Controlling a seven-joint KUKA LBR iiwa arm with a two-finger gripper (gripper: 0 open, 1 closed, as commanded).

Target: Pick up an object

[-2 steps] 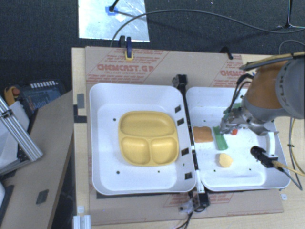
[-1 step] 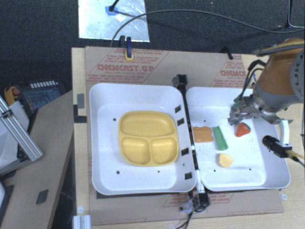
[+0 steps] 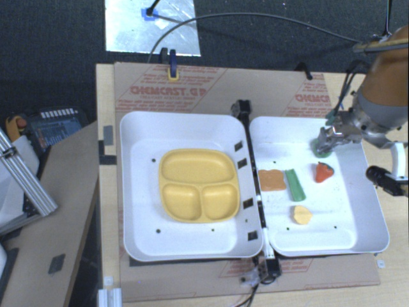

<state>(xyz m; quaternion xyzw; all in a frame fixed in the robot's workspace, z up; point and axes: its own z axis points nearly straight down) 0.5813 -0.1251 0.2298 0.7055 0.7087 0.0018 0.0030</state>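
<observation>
The right bin (image 3: 358, 235) holds several small items: a red strawberry-like piece (image 3: 324, 171), a green stick (image 3: 294, 184), a flat orange-brown slice (image 3: 272, 180) and a small yellow chunk (image 3: 301, 215). My gripper (image 3: 324, 143) hangs at the upper right of that bin, just above and left of the red piece. A dark greenish shape sits at its tip; whether it is a held item or part of the gripper is unclear.
A yellow three-compartment tray (image 3: 198, 184) lies in the middle of the left bin (image 3: 137, 171). A black divider with clips (image 3: 250, 178) runs between the bins. The arm's grey body (image 3: 383, 101) overhangs the right bin's far right corner.
</observation>
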